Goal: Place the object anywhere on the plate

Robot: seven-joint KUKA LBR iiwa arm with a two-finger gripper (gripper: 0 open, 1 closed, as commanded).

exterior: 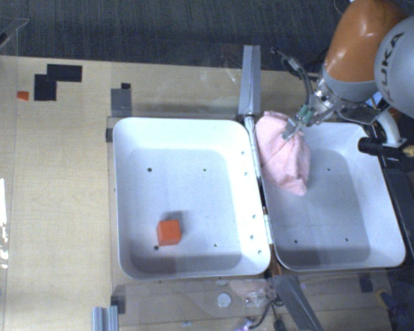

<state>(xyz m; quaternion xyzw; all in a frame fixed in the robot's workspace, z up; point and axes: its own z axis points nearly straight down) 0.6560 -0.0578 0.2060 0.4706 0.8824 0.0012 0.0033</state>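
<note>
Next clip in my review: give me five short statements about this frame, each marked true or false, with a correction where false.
1. An orange block lies in the left bin. True.
2. The pink cloth lies flat in the middle of the left bin. False: it is bunched up at the upper left of the right bin, against the divider.
3. The gripper is at the cloth's upper edge. True.
4. The arm reaches in from the view's left. False: it comes in from the right.
5. The orange block touches the pink cloth. False: they sit in separate bins.
</note>
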